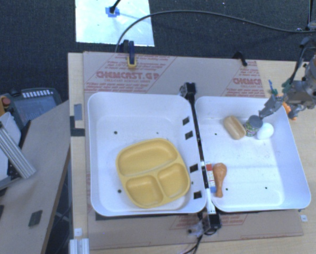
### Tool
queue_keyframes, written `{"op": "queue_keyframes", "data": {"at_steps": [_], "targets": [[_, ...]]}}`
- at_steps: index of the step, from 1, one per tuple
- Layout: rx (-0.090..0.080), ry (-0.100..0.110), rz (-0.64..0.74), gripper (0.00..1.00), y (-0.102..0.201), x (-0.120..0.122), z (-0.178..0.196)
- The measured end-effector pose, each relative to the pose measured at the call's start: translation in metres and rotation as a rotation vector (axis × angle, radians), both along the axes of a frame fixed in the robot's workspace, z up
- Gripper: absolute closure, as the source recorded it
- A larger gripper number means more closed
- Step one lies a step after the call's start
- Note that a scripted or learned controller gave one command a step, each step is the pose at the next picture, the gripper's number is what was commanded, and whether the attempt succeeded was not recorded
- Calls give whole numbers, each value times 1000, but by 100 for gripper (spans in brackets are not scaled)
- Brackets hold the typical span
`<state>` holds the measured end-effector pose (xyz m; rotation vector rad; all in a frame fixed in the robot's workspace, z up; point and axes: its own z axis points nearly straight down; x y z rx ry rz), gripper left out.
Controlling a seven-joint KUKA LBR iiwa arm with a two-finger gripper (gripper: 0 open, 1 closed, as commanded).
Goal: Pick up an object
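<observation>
A wooden bench [163, 70] seen from above at a slant carries two shallow white bins side by side, resting on a sheet of printed cardboard [147, 70].

The left bin [102, 107] holds a yellow plastic tray [153, 172] with three compartments, one long and two smaller. The tray lies toward the bin's near edge, turned at a slight angle to the walls, with its near right corner close to the bin's near right corner.

The right bin [295, 187] holds four small things. A tan, bread-like roll [234, 127] lies near the far edge, left of the middle. Just beside it to the right is a small grey-green round object [251, 126], and touching that on its right is a white egg-shaped object [265, 131]. A toy chicken drumstick [219, 177], orange-brown with a pale bone end, lies well apart from these near the bin's left wall, toward the near edge.

The arm enters at the bin's far right corner. Its gripper [267, 109] points down and to the left, with the tip directly above the grey-green object and close to the white one. Whether the fingers are spread or closed cannot be told from this angle, and nothing is visibly held between them.
</observation>
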<state>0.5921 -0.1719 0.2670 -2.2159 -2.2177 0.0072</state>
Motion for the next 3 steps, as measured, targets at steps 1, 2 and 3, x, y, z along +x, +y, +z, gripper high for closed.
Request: {"op": "queue_keyframes", "data": {"at_steps": [1,2,3], "targets": [[-2,-9,2,0,0,2,5],[-1,-6,1,0,7,-6,-43],[-1,-6,1,0,3,-9,-86]]}}
